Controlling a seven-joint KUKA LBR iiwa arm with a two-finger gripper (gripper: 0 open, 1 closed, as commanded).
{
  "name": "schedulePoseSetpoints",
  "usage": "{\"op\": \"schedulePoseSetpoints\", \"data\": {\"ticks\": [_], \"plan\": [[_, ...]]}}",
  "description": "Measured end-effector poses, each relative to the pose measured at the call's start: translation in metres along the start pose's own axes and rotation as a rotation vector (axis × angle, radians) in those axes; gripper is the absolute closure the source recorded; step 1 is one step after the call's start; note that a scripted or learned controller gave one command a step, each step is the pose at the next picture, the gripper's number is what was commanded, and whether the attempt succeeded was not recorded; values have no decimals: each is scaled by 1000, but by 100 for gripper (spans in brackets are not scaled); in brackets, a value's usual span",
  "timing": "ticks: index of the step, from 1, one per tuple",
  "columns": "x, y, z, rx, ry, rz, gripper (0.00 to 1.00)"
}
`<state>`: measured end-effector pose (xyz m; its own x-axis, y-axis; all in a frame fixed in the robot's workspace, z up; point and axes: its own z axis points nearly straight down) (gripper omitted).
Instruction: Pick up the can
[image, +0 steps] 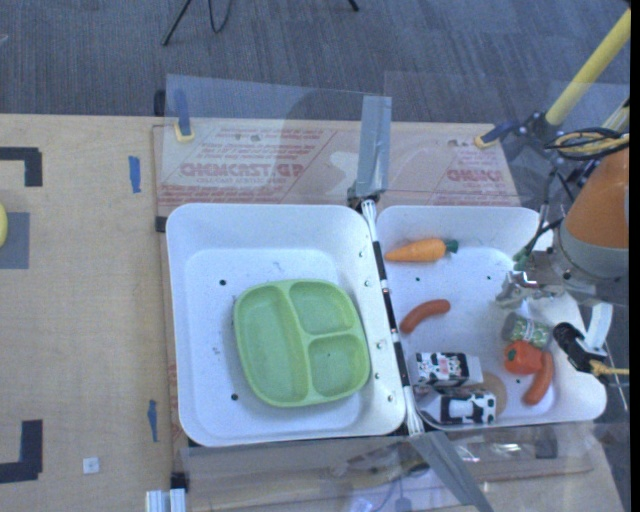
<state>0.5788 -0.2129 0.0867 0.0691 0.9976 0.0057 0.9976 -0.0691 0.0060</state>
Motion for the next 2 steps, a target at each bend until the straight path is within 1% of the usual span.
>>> {"op": "schedulePoseSetpoints", "data": {"ticks": [1, 2], "plan": [[14, 2, 1, 6, 20, -15, 0], [14, -11, -1, 1, 14, -10, 0]]}}
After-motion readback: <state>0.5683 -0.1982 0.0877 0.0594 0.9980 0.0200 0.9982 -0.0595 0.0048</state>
